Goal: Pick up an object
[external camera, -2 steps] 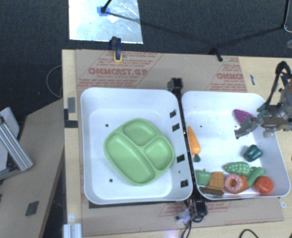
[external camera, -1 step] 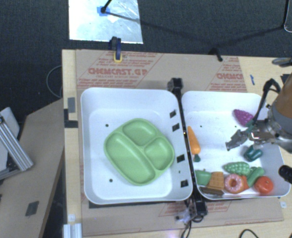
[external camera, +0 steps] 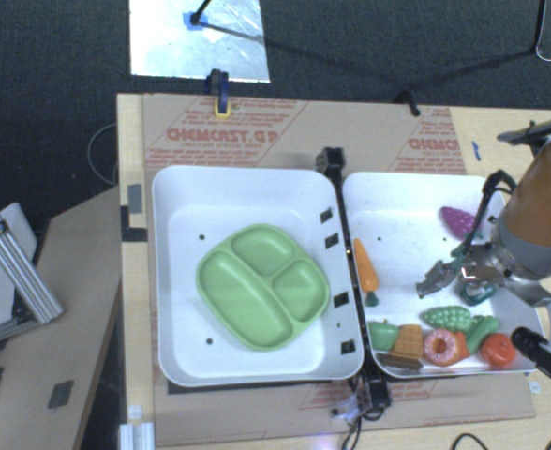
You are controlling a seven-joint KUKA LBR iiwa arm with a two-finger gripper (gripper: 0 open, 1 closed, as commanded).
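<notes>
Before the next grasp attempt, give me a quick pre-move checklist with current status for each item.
1. Gripper is over the right bin, where the toys are: ok.
2. Something held between the fingers: cannot tell, the view is too blurred there.
3. Targets in reach: green bumpy toy, pink donut and red tomato lie just below the gripper: ok.
4. Targets separated for a clean pick: not ok, they crowd the bin's near edge, touching one another.
5. Carrot lies alone against the divider wall: ok as a fallback.
6. Green divided plate sits in the left bin, away from the arm: ok.
</notes>
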